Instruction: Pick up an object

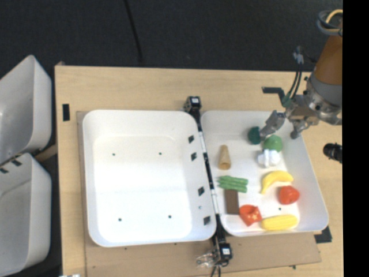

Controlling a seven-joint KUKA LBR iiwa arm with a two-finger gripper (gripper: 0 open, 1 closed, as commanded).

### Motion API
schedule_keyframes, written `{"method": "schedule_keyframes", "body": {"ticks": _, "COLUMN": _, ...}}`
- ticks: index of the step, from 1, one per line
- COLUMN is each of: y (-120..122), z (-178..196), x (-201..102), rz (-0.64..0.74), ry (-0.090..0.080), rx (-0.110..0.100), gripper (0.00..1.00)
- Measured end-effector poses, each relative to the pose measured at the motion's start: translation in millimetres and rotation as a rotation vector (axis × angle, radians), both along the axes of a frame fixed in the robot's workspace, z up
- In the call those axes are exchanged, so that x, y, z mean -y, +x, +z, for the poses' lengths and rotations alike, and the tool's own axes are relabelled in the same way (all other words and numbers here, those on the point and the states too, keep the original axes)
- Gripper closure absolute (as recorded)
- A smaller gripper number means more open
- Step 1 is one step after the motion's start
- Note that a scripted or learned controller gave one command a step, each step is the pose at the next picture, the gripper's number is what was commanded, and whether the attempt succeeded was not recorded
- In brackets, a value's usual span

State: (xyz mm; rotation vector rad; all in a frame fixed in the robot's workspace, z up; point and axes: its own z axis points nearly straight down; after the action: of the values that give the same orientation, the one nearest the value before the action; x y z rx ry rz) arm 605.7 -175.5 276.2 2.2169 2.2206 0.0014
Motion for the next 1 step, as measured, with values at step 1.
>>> {"method": "schedule_keyframes", "body": {"ticks": 1, "y": 49.0, "z": 9.6, "x": 56.2, "rz": -0.003, "ry": -0.003, "rx": 0.005, "gripper": 0.0}}
